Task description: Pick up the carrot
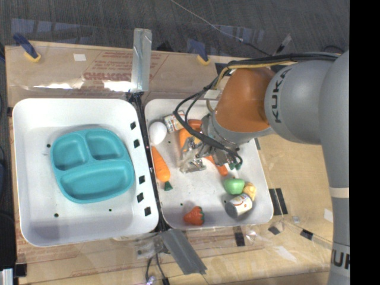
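1. Two white bins sit side by side on the bench: the left bin [24, 177] carries a teal divided plate [92, 165] lying flat near its middle.
2. The right bin [261, 186] is the busy one, and the grey arm with its orange band [240, 100] reaches in over that bin's far half.
3. The gripper [193, 159] hangs low over the middle of the right bin, its metal tip close to the bin floor; from this angle I cannot tell whether it is spread or closed, and nothing is plainly seen caught in it.
4. The carrot [160, 166] lies along the right bin's left wall, orange body running from the far side toward the near side, its dark green stub at the near end. It sits just to the left of the gripper, apart from it.
5. A white egg [157, 132] rests near the far left corner of the right bin, just beyond the carrot's far end.
6. A strawberry [193, 216] lies by the near edge of the right bin.
7. A green fruit [234, 186] sits toward the right wall, and touching it on the near side is a small can [238, 206] close to the near right corner.
8. More orange pieces [185, 136] show beside the wrist on the far side, partly hidden by cables.
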### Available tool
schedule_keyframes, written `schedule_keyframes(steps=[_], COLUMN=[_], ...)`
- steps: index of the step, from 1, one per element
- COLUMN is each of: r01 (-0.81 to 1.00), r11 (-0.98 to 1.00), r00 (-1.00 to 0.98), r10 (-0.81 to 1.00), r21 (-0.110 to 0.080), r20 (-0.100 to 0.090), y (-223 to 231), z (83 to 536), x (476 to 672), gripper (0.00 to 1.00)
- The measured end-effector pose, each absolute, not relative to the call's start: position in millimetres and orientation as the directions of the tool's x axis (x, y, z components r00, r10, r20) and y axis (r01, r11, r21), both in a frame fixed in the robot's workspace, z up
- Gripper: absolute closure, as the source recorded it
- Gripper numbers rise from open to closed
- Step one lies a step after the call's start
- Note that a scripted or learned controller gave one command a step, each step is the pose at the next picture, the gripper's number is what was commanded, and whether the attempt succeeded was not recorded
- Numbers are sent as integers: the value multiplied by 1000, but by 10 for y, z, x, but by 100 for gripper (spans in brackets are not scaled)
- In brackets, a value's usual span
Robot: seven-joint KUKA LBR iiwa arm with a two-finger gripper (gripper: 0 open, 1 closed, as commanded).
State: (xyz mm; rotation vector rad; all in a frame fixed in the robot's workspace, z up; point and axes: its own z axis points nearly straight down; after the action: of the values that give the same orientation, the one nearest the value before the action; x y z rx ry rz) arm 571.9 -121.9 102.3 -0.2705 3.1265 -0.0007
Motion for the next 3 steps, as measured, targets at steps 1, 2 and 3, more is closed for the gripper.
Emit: schedule_keyframes(steps=[1, 2, 3], r01=[-29, -82, -85], r11=[1000, 997, 996], r00=[-1000, -997, -996], r10=[-29, -82, -85], r21=[1, 0, -1], r20=[-6, 1, -8], y=[-564, -1391, -1378], z=[1951, 945, 970], x=[4960, 5108, 5138], gripper=[100, 100, 0])
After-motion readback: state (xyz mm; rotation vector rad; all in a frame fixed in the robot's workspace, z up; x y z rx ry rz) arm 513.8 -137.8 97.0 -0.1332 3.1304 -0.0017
